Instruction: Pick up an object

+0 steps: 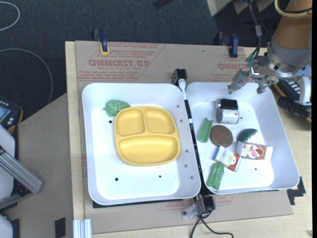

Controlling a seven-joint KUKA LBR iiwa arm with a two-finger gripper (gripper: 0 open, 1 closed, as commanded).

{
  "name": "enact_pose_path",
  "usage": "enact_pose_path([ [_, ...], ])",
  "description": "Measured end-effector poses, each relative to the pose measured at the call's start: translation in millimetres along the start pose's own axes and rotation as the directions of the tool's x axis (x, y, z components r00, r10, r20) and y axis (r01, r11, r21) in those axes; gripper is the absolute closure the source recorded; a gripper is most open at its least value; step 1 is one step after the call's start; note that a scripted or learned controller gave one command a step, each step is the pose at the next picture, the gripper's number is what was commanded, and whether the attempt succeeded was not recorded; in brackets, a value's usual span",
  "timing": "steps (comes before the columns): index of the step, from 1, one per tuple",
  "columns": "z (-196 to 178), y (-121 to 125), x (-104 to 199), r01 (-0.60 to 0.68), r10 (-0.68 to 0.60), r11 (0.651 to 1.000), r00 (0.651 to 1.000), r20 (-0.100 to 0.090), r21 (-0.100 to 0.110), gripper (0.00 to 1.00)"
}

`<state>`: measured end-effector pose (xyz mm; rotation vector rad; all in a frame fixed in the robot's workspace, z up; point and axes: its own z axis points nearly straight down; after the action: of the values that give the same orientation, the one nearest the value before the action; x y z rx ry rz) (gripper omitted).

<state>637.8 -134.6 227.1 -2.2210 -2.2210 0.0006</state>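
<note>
Two white bins (94, 148) sitting on cardboard-covered bench. Gripper (250, 81) hanging spread wide, holding nothing, above right bin's far edge. Small can (228, 114) looking stiff, light; grasping across round sides.

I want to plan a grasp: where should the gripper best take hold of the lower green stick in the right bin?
Probably at the middle of the green stick, from straight above, closing across its narrow width. It lies flat, with bare bin floor to its right; the small packet sits near its upper end.
</note>
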Motion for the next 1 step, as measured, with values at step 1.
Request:
enact_pose_path([
  [1,-117.1,-38.7,59.8,0.007,-0.007,1.000,1.000,0.000,-0.015,0.00],
])
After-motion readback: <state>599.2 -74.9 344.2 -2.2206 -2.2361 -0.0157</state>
